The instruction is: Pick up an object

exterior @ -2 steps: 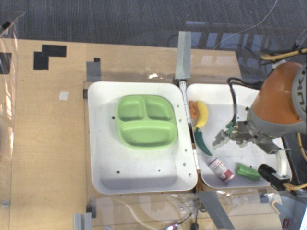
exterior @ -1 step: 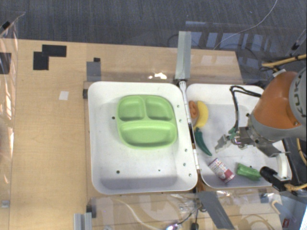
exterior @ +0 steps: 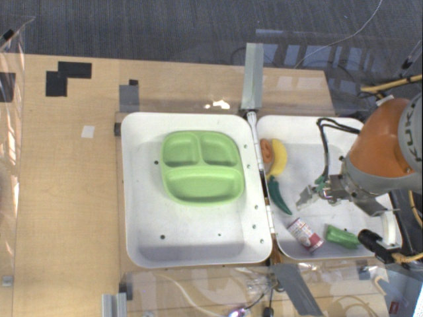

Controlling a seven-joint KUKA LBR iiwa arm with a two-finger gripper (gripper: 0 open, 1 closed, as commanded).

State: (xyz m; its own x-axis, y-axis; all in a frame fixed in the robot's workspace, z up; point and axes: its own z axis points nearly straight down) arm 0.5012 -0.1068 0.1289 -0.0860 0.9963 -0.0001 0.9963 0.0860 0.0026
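While our claw (exterior: 309, 197) hangs spread and empty over the right bin (exterior: 301, 134), we see a small can (exterior: 305, 234) just below it. A green divided plate (exterior: 201, 166) lies in the left bin (exterior: 142, 210).

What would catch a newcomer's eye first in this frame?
Probably the bright green divided plate, lying alone in the middle of the left bin. Next comes the arm's orange band at the view's right, with the gripper low over the right bin. There, small things lie scattered: a banana by the dividing wall, a dark green pepper below it, and a small can and green cylinder near the front.
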